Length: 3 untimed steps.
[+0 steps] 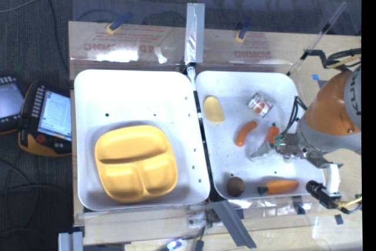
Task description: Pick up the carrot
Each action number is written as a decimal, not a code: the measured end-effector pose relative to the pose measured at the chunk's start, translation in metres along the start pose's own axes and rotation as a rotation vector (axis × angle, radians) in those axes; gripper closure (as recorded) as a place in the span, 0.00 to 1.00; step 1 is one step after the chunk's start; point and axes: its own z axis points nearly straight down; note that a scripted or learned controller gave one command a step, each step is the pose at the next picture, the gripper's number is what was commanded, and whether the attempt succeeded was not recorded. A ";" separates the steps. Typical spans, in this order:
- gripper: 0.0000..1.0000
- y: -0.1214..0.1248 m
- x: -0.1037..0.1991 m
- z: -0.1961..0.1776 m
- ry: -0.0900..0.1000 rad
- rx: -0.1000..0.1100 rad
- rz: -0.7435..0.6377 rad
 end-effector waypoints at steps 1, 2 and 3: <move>0.00 0.066 -0.011 0.000 0.010 0.000 -0.133; 0.00 0.004 -0.017 -0.037 0.004 0.013 -0.067; 0.00 -0.001 0.004 0.000 -0.005 -0.001 -0.068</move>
